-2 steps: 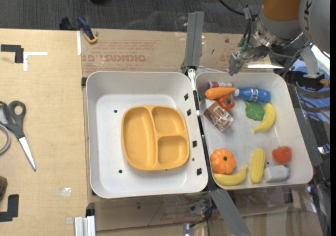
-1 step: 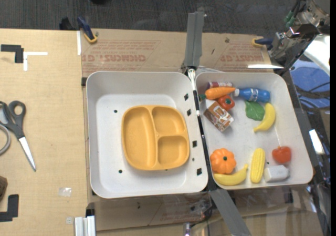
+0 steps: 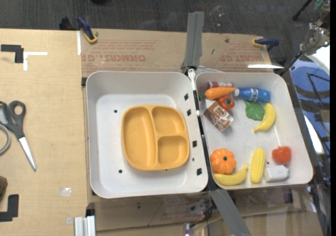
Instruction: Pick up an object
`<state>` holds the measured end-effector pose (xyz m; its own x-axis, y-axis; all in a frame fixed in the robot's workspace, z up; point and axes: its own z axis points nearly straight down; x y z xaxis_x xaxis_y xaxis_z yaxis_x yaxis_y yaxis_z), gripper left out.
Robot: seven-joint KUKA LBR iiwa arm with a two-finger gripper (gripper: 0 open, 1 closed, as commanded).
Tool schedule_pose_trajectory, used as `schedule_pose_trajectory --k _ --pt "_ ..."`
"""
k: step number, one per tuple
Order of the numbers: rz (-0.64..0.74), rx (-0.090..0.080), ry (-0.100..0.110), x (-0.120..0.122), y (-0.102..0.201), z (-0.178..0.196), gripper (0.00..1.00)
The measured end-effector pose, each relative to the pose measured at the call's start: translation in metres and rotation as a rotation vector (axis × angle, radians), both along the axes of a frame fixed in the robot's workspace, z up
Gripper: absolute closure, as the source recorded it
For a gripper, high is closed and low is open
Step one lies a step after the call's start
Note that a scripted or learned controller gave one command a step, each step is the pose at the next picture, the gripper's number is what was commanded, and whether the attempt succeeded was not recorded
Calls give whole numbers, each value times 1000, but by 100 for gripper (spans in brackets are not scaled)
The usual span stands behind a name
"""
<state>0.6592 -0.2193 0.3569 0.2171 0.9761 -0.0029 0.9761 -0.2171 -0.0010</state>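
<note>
Banana [image 3: 231, 178] jammed w/ pumpkin [image 3: 223, 161] & corn [image 3: 257, 165] by right bin [image 3: 297, 124] front edge; risk: fingers snag neighbours. Gripper state: can't tell.

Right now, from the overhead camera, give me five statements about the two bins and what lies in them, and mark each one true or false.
1. The yellow divided plate lies in the left bin. True.
2. The small pumpkin sits in the left bin beside the plate. False: it is in the right bin, near its front edge.
3. Two bananas are in the right bin, one by the green leaf and one at the front. True.
4. The corn cob lies on the divided plate. False: it lies on the right bin's floor, next to the front banana.
5. The scissors lie on the bench to the left of both bins. True.
</note>
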Motion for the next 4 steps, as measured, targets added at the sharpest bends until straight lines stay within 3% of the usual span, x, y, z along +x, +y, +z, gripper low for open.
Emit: schedule_pose_trajectory --k 1,2,3,4 --pt "-137 1 -4 -33 35 -263 100" --pt "-129 11 -5 -30 43 -263 0" --pt "-127 5 -4 -31 40 -253 100" --pt "-127 5 -4 -31 40 -254 0"
